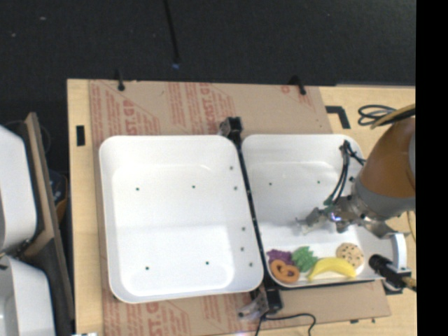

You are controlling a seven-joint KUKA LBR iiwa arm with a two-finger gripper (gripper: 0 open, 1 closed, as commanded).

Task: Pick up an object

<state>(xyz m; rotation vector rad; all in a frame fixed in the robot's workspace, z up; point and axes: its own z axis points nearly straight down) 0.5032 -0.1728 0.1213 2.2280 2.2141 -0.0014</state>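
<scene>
A grey robot arm with an orange band is reaching from the right, its small two-finger gripper (313,220), jaw state unclear, hovering inside the right shallow white bin (294,161) above a yellow plastic banana (332,267) lying along the bin's near edge.

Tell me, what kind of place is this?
Probably a robot lab. A robot arm reaches over two white bins on a bench covered with cardboard, and toy food, like a banana and cookie, lies in the right bin for picking practice.
</scene>
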